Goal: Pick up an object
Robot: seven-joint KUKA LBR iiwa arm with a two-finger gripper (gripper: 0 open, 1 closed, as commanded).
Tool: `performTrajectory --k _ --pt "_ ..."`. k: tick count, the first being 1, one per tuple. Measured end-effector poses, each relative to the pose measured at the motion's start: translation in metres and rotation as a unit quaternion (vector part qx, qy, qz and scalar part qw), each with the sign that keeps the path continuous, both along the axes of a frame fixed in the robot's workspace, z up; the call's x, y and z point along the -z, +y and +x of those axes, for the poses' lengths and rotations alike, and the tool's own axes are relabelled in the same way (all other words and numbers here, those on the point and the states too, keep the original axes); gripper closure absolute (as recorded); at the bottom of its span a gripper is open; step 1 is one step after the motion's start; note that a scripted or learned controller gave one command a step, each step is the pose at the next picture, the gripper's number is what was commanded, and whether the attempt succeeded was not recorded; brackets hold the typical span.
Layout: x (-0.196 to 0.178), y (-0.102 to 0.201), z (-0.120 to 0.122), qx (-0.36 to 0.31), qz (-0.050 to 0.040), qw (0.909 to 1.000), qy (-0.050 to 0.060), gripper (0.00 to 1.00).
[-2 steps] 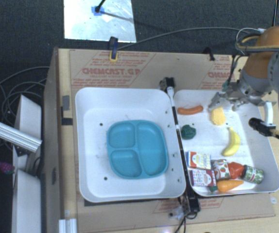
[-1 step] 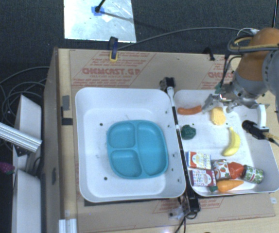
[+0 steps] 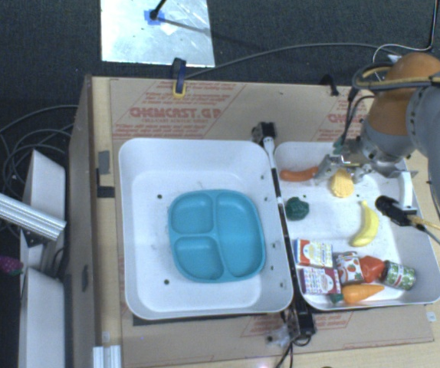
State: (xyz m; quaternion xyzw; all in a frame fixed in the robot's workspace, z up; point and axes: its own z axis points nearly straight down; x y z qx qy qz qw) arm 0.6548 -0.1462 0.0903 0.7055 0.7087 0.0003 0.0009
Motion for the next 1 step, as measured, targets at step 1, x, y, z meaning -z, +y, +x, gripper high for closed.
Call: performTrajectory --k 1 --pt "-0.0118 -0.0002 0.0013 -0.001 -0.0006 1.0000 -0.002 1.00"
